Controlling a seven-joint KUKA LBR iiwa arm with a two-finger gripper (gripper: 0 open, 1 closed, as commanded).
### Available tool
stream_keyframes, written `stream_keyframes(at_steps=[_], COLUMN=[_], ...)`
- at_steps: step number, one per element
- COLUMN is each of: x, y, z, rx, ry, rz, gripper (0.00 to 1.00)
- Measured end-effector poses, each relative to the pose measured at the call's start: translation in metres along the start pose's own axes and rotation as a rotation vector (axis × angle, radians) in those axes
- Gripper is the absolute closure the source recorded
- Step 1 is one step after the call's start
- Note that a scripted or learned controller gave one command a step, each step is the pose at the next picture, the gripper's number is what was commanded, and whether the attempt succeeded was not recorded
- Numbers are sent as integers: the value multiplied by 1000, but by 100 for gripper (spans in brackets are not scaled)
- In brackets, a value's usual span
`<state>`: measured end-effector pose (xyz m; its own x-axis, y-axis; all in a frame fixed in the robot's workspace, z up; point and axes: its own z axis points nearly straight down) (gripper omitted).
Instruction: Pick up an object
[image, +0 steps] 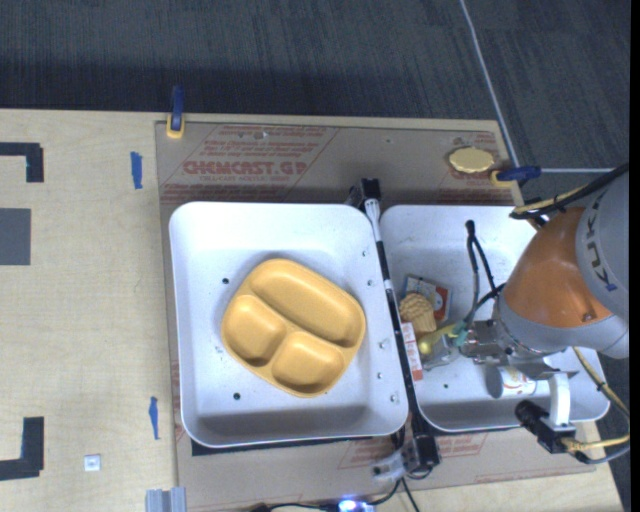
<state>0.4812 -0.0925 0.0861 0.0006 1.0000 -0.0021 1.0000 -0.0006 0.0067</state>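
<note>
Overhead cam, slanted, over bins (190, 300)

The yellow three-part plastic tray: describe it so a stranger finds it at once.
Find the left white bin of the two. The yellow three-part plastic tray lies across its middle, tilted. It is far larger than the small items in the right white bin.

Pretty evenly lit from overhead, nothing dim. The left bin (200, 300) blows out to near-white with soft glare on its floor, and the yellow tray (292, 325) has a mild sheen on its humps. Shadows are short and soft, tucked under the bin's lower rim. Whole frame is a bit soft and grainy; the arm (565, 285) at right looks blurriest.
</note>
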Motion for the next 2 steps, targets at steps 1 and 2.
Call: stream_keyframes(at_steps=[1, 2], x=[0, -14], y=[0, 0], z=[0, 0], rx=[0, 1], ry=[0, 2], rz=[0, -1], gripper=[0, 0])
